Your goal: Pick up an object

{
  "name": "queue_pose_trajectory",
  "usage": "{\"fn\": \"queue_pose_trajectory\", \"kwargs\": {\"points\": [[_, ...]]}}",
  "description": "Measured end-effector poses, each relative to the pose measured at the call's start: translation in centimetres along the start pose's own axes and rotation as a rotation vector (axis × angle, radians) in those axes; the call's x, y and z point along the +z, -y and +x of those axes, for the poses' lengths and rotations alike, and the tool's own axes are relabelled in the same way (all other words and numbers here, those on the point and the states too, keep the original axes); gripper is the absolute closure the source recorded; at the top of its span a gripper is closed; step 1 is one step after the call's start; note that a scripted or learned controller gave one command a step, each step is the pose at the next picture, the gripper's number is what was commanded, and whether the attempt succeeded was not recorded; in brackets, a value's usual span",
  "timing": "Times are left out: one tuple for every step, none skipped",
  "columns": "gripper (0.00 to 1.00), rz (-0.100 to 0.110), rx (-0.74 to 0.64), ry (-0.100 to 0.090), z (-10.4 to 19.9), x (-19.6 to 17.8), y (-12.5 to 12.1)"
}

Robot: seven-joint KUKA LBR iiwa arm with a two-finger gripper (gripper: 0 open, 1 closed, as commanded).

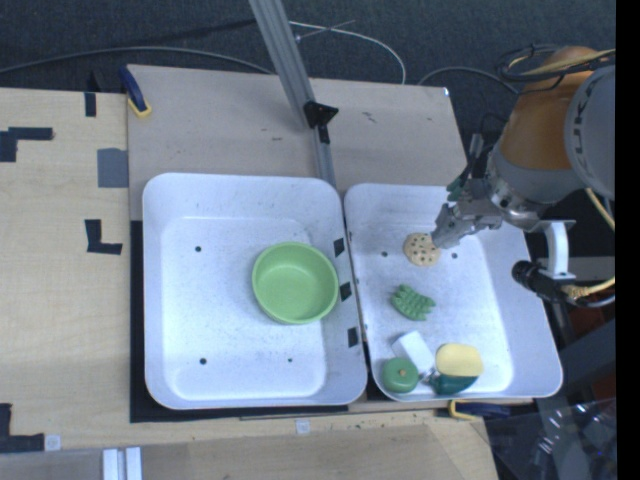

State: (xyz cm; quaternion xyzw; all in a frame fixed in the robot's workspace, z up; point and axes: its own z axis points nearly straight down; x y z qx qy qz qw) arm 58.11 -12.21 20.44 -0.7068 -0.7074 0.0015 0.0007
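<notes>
1. Cookie (pixel 422 250), round, tan with dark chips, lies flat in the right bin (pixel 520 298), toward the bin's far edge and slightly toward its inner edge. Likely the pick target, since the end effector (pixel 443 230) sits right at it.
2. End effector is low over the cookie's right rim, touching or just above it; cannot tell which. Whether it is open or closed cannot be told either, the tip is too small and blurred.
3. Progress: the approach looks done. Nothing is lifted; the cookie is flat on the bin floor. Left, by my read: close on the cookie, raise it clear.
4. Counts, right bin: one cookie, one green ridged toy (pixel 412 302) mid-bin, one white block (pixel 413 349), one green round toy (pixel 401 374), and one yellow piece on a teal base (pixel 459 362), the last three bunched along the bin's near edge.
5. Counts, left bin (pixel 180 268): one green bowl (pixel 294 283), upright, toward that bin's right side.
6. Bench (pixel 220 118): two white bins side by side, one arm (pixel 545 138) reaching in from the right edge.
</notes>
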Motion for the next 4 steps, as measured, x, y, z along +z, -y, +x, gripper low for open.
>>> {"fn": "queue_pose_trajectory", "kwargs": {"points": [[1.00, -0.003, -0.006, -0.003, 5.5, -1.4, -0.7], [1.00, 0.000, -0.006, -0.003, 10.8, -0.5, -1.2], [1.00, -0.002, -0.005, -0.002, 15.5, -1.4, -1.2], [1.00, -0.001, -0.007, -0.003, 21.1, -0.6, -2.1]]}}
